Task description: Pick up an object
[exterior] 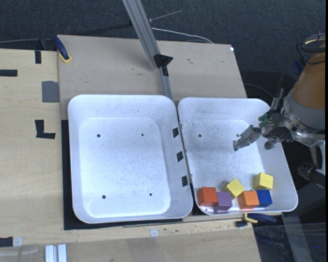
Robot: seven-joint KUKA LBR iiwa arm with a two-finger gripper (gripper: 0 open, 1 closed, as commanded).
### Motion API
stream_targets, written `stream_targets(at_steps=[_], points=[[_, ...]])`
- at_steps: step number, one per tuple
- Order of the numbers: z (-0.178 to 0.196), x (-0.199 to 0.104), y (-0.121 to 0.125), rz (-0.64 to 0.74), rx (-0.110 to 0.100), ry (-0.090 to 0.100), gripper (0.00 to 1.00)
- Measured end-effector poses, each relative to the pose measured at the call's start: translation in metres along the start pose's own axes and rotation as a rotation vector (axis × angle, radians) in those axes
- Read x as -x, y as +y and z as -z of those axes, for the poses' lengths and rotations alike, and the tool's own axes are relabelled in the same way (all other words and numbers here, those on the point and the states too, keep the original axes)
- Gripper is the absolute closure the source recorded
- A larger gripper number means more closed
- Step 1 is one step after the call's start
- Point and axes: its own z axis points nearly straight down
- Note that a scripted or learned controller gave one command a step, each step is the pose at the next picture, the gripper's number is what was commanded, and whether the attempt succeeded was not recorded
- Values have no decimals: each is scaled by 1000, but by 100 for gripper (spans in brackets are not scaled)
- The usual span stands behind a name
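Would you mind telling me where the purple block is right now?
The purple block lies in the right bin, along its near edge, between the orange block on its left and a yellow block just behind it on the right.

Two bins sit side by side on the bench [208,64], the left bin [123,105] touching the right bin [218,105]. Six blocks [236,194] cluster in the right bin's near part (several of them touching), and the gripper [246,140] hangs above that bin, farther back than the blocks.
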Motion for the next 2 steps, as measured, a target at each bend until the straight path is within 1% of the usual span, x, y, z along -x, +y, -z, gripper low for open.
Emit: stream_targets(at_steps=[1, 2], points=[[-35, -21, 57, 2, -2, -1, 0], [-64, 9, 110, -1, 0, -3, 0]])
